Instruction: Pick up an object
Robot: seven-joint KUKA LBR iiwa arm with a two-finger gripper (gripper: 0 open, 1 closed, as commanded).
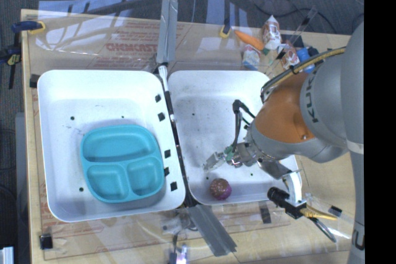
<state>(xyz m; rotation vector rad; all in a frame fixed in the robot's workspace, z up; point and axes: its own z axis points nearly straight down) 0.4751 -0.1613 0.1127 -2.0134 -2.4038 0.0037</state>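
A small round purple-brown object [219,188] lies near the front edge of the right bin [204,86]. A blue three-compartment tray [120,161] rests in the front half of the left bin [55,96]. My gripper [214,160] hangs low over the right bin's middle, just above and slightly behind the round object, and I see nothing held in it. The grey arm with its orange band [284,117] reaches in from the right and hides the right bin's right side.
Behind the right bin, on the bench, lie an orange item [250,39], some small packets [271,31] and a blue thing [303,55]. A ridge with black clips [168,133] separates the two bins.
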